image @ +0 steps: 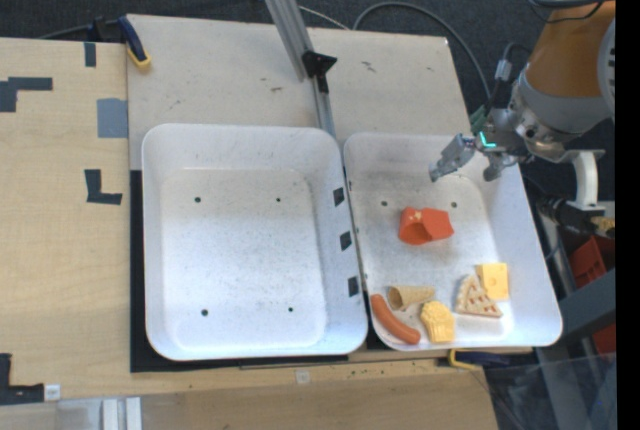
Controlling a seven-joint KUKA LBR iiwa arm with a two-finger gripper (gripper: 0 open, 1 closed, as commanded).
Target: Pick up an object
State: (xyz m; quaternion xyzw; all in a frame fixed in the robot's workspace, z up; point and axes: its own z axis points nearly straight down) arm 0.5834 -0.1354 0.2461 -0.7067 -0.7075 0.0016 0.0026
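One red cup (425, 225) is lying mid-bin — light, stiff, likely slippery; I am hovering my pincer (468, 163) spread, nothing between — I am favouring its rim.

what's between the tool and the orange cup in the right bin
Nothing: the camera view shows bare speckled bin floor between the tool and the orange cup in the right bin.

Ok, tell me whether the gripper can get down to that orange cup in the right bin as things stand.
Probably yes. The gripper hangs over the right bin, just up and right of the orange cup, which lies apart from the other toys with nothing over it.
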